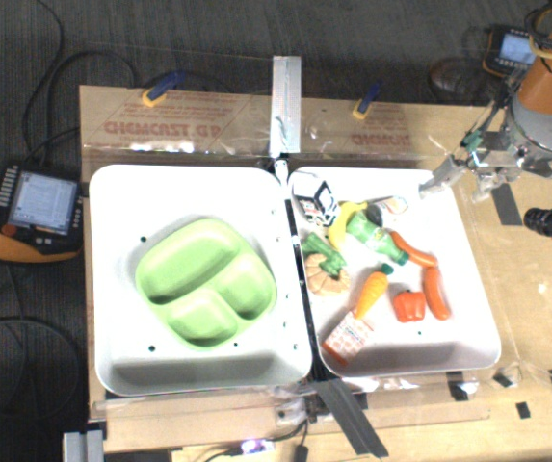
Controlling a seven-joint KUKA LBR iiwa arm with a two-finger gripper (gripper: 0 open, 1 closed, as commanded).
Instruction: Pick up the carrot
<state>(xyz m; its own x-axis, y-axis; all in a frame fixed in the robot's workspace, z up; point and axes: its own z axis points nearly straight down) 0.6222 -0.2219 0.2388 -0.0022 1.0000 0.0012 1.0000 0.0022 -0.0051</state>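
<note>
Gripper (441, 178) first: it hangs at about two o'clock from the middle of the right bin (468, 340), over that bin's far right corner, carried on the grey arm (526, 133) that comes in from three o'clock with its orange band (545, 85) near the frame's edge. From where I stand I cannot tell how the tool is set — it is too small and pale against the white rim — and nothing shows in its grasp.

The carrot (371, 294) lies in the right bin, a little toward six o'clock from that bin's centre, orange, tilted with its thicker end pointing to one o'clock. It sits well apart from the gripper. Just beside it, at three o'clock, is a small red-orange pepper (409, 305), and beyond that an orange sausage-like piece (436, 292). At seven o'clock from the carrot lies a small red and white packet (348, 338). At eleven o'clock there is a huddle of toys — a green bottle (372, 233), a yellow banana (341, 219), some green leafy thing (320, 249) and a tan piece (320, 275) against the bin's left wall.

The left bin (112, 354) holds a green divided tray (205, 282), set askew. At nine o'clock from that bin, off the bench, rests a handheld control pendant (35, 210).
</note>
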